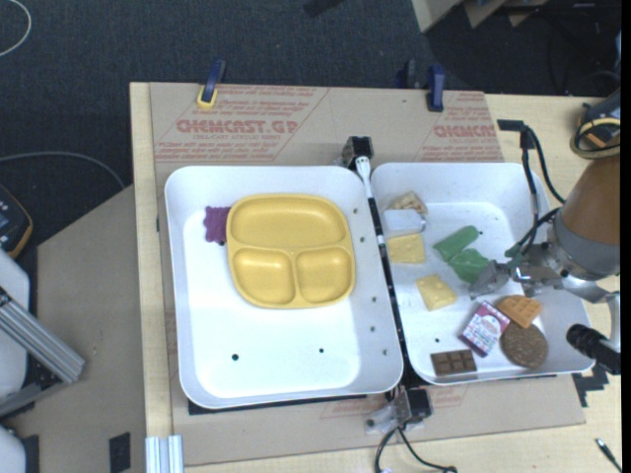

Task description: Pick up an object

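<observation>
jaws (490,281) low (right bin (449,180)), beside green piece (461,250)

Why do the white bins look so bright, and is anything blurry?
In the camera view, overhead light makes the left bin and right bin glow almost pure white; the yellow tray looks soft-edged with a faint sheen; the gripper and small foods nearby are a little fuzzy, and the dark floor stays dim.

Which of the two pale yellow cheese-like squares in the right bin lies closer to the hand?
The lower yellow square, set diagonally beneath the green piece. The other square lies nearer the divider, farther from the hand.
</observation>
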Available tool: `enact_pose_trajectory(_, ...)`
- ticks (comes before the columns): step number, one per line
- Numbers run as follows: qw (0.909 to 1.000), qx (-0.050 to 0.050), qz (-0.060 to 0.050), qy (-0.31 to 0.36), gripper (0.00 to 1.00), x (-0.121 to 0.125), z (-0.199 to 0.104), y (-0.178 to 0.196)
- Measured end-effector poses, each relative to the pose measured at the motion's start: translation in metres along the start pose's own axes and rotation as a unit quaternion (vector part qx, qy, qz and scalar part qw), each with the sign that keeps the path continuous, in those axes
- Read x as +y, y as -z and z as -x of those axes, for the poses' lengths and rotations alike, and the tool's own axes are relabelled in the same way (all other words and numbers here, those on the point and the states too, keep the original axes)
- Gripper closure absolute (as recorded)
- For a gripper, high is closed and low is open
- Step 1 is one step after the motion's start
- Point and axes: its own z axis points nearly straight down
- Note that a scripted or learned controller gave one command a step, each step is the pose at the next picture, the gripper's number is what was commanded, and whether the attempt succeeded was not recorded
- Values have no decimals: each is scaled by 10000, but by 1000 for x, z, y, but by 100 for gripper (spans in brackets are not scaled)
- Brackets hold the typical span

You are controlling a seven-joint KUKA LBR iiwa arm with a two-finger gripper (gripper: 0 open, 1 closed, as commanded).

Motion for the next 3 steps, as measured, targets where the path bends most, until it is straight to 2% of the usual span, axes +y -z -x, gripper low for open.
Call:
enact_pose_trajectory(1, 10000, -27, 66, 3, 0, 3, 0, -44)
enact_pose_trajectory(2, 9999, -54, 112, -5, 100, 5, 2, -30)
enact_pose_trajectory(3, 10000, -25, 51, 9, 100, 8, 1, 13)
